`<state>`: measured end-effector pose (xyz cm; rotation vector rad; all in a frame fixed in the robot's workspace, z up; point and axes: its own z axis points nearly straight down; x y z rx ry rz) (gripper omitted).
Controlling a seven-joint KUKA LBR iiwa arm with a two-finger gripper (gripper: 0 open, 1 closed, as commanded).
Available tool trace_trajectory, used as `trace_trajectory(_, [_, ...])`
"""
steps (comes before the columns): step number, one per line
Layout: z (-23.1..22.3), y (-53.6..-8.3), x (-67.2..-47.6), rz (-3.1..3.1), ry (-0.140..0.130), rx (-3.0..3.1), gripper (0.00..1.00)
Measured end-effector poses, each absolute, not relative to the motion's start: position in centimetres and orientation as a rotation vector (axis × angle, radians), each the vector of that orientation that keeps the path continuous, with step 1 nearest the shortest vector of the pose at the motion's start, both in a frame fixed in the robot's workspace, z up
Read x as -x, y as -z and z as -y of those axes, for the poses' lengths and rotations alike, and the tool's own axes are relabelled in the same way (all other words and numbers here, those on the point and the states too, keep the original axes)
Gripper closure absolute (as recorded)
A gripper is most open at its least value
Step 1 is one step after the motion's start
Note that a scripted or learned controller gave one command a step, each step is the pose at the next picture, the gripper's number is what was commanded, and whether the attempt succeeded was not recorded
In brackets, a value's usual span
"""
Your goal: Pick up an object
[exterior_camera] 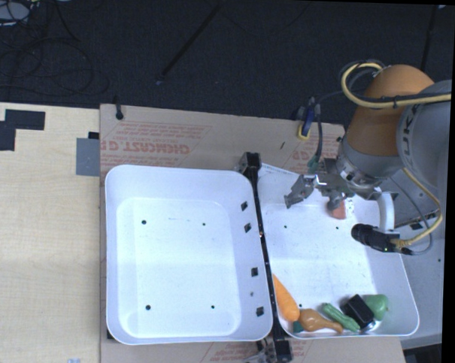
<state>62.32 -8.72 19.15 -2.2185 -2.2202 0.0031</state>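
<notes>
Currently we see a small pinkish-red object (338, 210) in the right bin (322, 249), near its far wall, tucked just under the gripper (317, 190). We cannot tell whether the gripper touches it. Toward that bin's near edge we note an orange carrot (285, 297), a tan piece (317, 320), a green piece (340, 316), a black block (359, 310) and a green pepper-like item (376, 303), clustered. Left bin (179, 250) adjoins.
</notes>
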Motion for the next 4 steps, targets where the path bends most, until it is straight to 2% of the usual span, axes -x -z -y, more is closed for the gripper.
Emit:
trace_trajectory(1, [16.9, -24.4, -64.5, 2.221, -0.001, 2.232, 0.0])
trace_trajectory(2, [21.7, -24.1, -63.1, 2.219, -0.005, 2.226, 0.0])
trace_trajectory(3, [21.1, -8.9, -59.5, 2.208, -0.014, 2.209, 0.0])
trace_trajectory(4, [21.3, -10.8, -60.0, 2.217, -0.002, 2.222, 1.0])
